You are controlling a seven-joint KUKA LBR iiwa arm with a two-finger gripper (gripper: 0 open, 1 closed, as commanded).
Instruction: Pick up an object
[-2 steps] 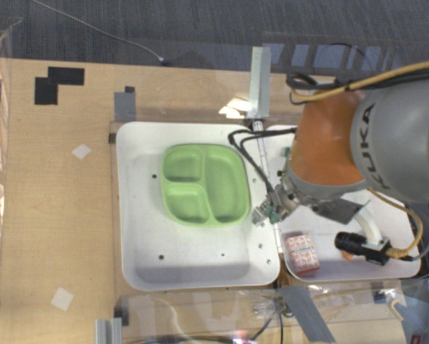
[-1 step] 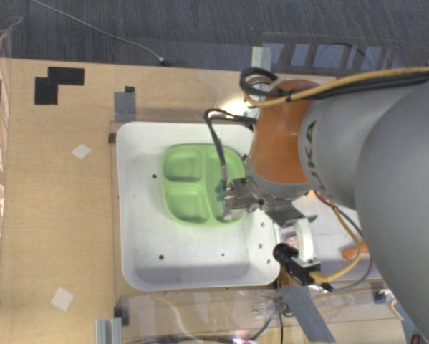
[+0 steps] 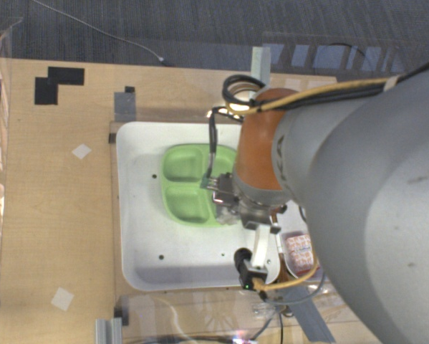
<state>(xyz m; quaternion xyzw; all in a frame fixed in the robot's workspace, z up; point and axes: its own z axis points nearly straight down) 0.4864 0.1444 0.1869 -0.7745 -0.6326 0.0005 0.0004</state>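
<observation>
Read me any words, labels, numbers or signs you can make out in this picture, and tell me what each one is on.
No text reads clearly here.
Small packet with a red and white pattern, beside the arm: any print is too blurred to read.
Black blocks on the bench: plain shapes, no letters.
Green divided tray in the white bin: no markings.

Robotics lab, not a home or shop. Big grey arm [image 3: 372,192] with an orange band and loose cables [image 3: 321,90] reaches over a plywood surface [image 3: 49,213] that carries a white bin [image 3: 139,213], metal brackets [image 3: 125,104] and black tape marks [image 3: 56,83]; dark carpet [image 3: 200,9] lies behind.
</observation>
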